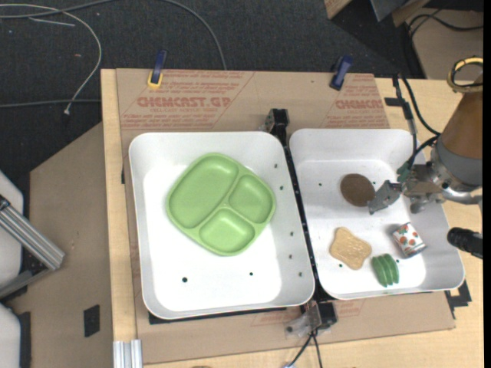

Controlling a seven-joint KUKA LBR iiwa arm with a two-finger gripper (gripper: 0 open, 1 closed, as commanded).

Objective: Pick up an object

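Tool poised over the right bin, nothing gripped.

The left bin (146, 228) holds a green divided plate (221, 204), well apart from the work. In the right bin (368, 140) lie a brown round piece (355, 189), a toast-like piece (350, 248), a green ribbed item (385, 270) and a small patterned cup (408, 238). The tool (399, 192) hangs just beside the brown piece, its fingers spread and pinching nothing. Closing from here, it may clip the piece's edge and nudge it away, or close on air.
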